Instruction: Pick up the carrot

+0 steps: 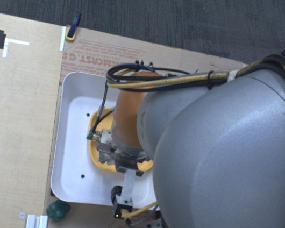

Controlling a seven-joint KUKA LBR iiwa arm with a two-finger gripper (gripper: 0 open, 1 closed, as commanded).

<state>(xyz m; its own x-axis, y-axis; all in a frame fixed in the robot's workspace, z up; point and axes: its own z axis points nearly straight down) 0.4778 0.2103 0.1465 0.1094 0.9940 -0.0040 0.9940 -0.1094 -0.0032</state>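
Fingers (119, 158) over yellow object (94, 158)

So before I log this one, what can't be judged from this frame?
- Carrot: cannot be identified in the camera view; the arm covers most of the white bin.
- Yellow object: a curved edge shows beside the wrist; the arm hides the rest, so its identity is unclear.
- Gripper: its state is hidden under the orange band and wrist.
- Green object below the bin: too small to identify.

White bin (69, 125), yellow object (94, 157), grey arm (220, 168)
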